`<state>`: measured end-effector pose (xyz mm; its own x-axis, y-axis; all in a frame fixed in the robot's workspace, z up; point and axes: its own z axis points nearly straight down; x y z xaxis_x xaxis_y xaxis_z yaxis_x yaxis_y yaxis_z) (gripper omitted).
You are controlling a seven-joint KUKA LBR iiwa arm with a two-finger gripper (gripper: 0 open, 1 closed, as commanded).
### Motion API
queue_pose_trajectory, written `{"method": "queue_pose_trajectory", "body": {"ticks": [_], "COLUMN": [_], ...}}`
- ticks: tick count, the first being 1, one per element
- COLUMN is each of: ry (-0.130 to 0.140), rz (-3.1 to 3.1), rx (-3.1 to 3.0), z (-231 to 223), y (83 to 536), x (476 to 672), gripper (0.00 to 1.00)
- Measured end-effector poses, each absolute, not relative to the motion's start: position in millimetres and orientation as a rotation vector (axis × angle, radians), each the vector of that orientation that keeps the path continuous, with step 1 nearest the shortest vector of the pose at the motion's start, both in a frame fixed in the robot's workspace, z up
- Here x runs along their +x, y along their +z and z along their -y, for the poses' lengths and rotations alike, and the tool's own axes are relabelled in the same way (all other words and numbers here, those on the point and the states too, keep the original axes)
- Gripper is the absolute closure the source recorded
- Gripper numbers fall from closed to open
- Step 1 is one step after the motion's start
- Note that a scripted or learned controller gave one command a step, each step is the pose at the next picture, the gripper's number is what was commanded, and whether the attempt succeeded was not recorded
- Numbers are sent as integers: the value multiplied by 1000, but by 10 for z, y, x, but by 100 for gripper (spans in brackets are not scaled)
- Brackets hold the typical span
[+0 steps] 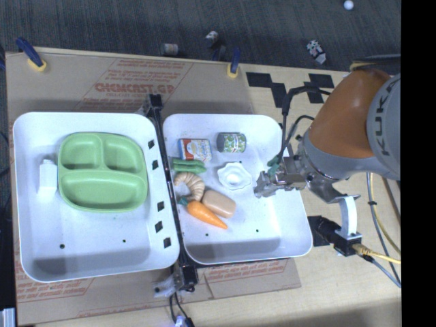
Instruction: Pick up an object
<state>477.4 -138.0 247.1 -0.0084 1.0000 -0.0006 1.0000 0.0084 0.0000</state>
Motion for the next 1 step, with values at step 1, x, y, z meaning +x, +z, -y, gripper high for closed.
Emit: {"method": "queue_pose_trajectory", "body": {"ticks": [1], "ry": [-1], "rz": [-2229], "rx": [2215], "z": [1658], "y": [2481], "x": [5692], "gripper": [100]}}
